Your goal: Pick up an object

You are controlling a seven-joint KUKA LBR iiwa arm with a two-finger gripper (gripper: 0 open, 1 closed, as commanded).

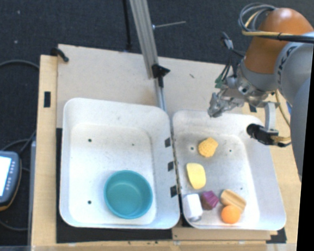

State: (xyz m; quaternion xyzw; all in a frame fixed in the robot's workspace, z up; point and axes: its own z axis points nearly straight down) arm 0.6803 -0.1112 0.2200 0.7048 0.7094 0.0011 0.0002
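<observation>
The pincer hangs over the right bin's far rim (cannot tell its state); the lumpy yellow piece looks light and rigid, best gripped across its middle

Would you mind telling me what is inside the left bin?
The left bin holds a teal bowl near its front. The bowl looks empty, but it covers the patch of bin floor beneath it.

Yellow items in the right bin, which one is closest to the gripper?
The bumpy yellow-orange lump, highest in the right white bin. It lies just below the gripper, while the smooth pale yellow block lies farther down.
</observation>
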